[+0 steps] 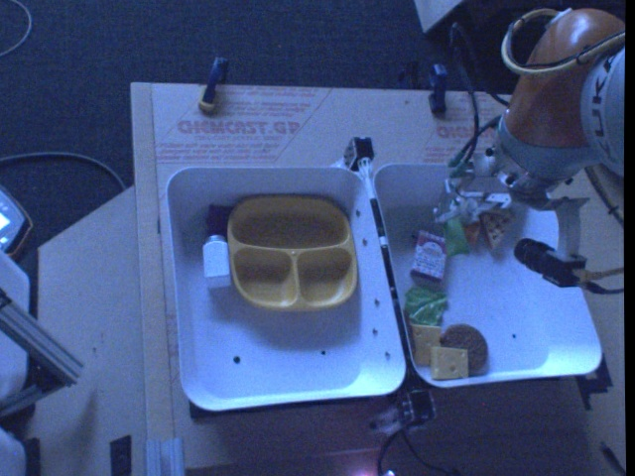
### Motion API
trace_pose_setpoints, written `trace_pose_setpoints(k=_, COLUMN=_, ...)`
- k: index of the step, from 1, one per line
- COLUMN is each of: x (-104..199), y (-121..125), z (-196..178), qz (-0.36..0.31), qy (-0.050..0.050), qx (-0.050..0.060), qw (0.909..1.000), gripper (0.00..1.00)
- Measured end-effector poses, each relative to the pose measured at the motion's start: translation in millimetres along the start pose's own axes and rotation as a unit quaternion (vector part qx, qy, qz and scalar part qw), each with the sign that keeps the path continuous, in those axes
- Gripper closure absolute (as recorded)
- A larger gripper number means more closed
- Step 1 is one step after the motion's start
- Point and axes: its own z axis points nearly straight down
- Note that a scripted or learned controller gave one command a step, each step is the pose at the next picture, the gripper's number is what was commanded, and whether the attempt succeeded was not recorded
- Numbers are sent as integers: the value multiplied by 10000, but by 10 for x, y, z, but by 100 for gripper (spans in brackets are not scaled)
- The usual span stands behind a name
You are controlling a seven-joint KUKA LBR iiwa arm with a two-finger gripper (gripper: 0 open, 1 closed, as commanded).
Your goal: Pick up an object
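A: Which thing should the claw (458, 204) go for?

B: Probably the small red carton (429, 256), lying in the right bin (556, 350) just below the claw; the green piece (455, 236) beside it crowds that corner, so I'd come straight down and centre on one item.

A: And the arm (556, 87)?

B: It reaches in from the right, wrist bent low over the bin's far corner; whether the claw is released or clenched, I cannot tell.

Gripper (466, 204) seen low in right bin (556, 340), above small items; yellow tray (292, 251) in left bin (278, 365).
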Motion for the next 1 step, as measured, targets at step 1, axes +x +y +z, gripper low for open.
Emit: trace_pose_setpoints(k=1, x=415, y=212, z=8, qz=6, qy=-4, qx=2, qw=10000, gripper=100)
